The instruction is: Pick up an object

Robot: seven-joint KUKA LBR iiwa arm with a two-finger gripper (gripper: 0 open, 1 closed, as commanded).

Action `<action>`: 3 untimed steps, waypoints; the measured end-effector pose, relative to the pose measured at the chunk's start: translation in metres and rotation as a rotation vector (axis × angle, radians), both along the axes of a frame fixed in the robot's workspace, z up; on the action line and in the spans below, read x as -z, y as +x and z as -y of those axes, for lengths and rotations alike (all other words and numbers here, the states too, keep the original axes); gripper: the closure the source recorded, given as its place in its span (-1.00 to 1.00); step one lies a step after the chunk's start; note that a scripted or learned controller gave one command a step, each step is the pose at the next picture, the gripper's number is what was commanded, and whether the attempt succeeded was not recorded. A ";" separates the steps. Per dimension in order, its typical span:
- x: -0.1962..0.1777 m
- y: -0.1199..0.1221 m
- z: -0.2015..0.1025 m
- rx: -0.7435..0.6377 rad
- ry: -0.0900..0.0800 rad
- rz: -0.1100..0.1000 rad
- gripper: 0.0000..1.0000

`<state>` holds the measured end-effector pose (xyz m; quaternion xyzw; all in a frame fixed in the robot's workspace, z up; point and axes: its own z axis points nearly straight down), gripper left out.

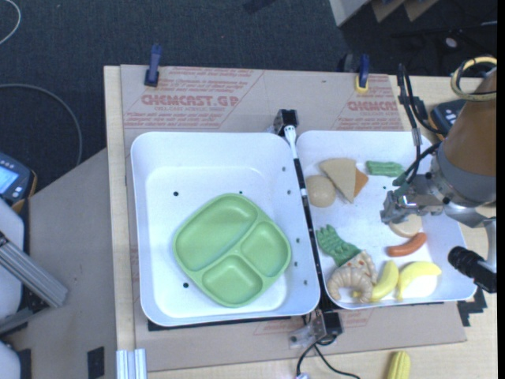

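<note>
My table carries 2 white bins side by side. The left bin holds a green plate with 3 compartments, lying flat and turned a little off square.

The right bin holds the toy food. Near its far left sit a tan wedge with an orange edge and, touching it, a round beige bun. A small green piece lies near the far wall. Along the near wall there is a dark green leafy piece, then a tan ridged croissant just beside it, then a banana, then a lemon touching the banana. An orange-red sausage lies slantwise above the lemon, and a pale round piece sits just above the sausage, partly under my tool.

My arm comes in from the right, its orange band broad above the grey wrist, with cables running up along it. The arm leans down over the right bin's right half. My tool sits low over the pale round piece, close above the sausage and well apart from the bun and wedge. From this angle I cannot tell how wide it stands, nor whether it has anything in it.

A second yellow item lies on the table outside the bins, at the near edge.
</note>
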<state>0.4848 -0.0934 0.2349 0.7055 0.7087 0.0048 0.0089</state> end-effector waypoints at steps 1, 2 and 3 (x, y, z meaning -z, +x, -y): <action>0.147 0.016 0.040 0.008 0.006 -0.028 1.00; -0.030 0.062 -0.036 -0.007 0.006 0.002 1.00; 0.111 0.055 0.011 0.009 0.007 -0.028 1.00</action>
